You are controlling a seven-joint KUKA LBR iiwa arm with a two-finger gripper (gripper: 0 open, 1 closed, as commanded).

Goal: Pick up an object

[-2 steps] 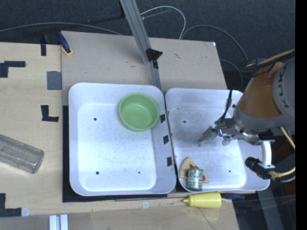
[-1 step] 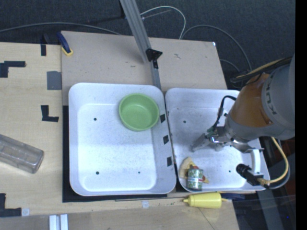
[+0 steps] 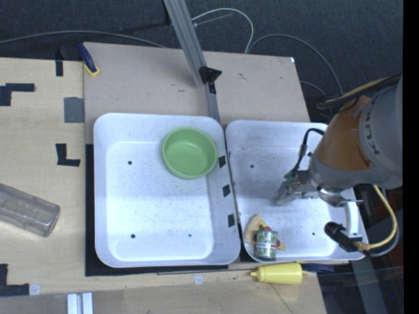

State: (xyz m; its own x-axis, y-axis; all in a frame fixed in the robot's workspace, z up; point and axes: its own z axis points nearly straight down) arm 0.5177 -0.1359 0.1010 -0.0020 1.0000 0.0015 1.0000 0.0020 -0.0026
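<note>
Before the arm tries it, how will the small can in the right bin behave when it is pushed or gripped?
The can looks cylindrical, so it may roll if nudged from the side. It sits near the right bin's front wall beside a wrapper-like scrap, which could crowd the tool. It looks small and probably light, so it may slide before being gripped.

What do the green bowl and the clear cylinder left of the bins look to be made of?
Green bowl: likely plastic, matte, with uniform colour and a soft sheen. Clear cylinder: probably transparent plastic, since the bench shows through it with faint glare; glass cannot be ruled out.
</note>
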